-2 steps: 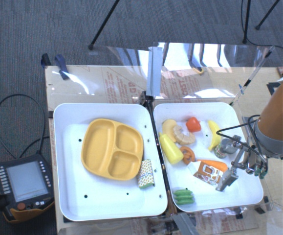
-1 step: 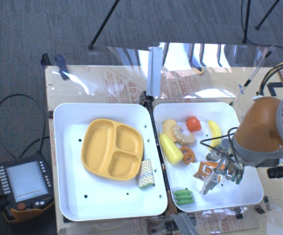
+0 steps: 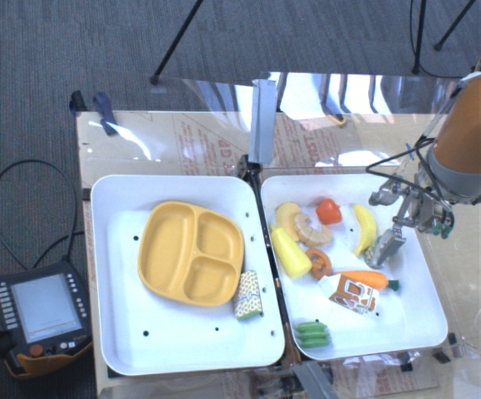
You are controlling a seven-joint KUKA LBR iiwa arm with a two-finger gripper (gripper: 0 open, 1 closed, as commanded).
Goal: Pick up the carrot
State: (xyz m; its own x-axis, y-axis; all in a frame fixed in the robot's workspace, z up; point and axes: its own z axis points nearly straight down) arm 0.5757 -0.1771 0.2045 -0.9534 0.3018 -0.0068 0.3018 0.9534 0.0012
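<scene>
My gripper: my two-finger gripper (image 3: 384, 252) hangs over the right-hand shallow white bin (image 3: 427, 306), reaching in from the right edge; whether its tips are spread or closed I cannot tell from this slanted look down.
Carrot: the long orange carrot with a small green stub end (image 3: 365, 278) lies on the bin floor, just below and slightly left of my gripper in the view, nothing between my tips.
Long axis: it runs roughly across the view, thick end toward the bin's middle, green stub pointing right toward the bin's outer side.
Neighbours: a small white carton with red-brown print (image 3: 354, 295) touches or nearly touches the carrot's lower side; a ring-shaped brown doughnut (image 3: 320, 263) sits near its left end; a yellow banana (image 3: 364, 228) stands just above my gripper.
Judgement: I would close across the short width, away from the carton, and crowding there looks the main risk.
</scene>
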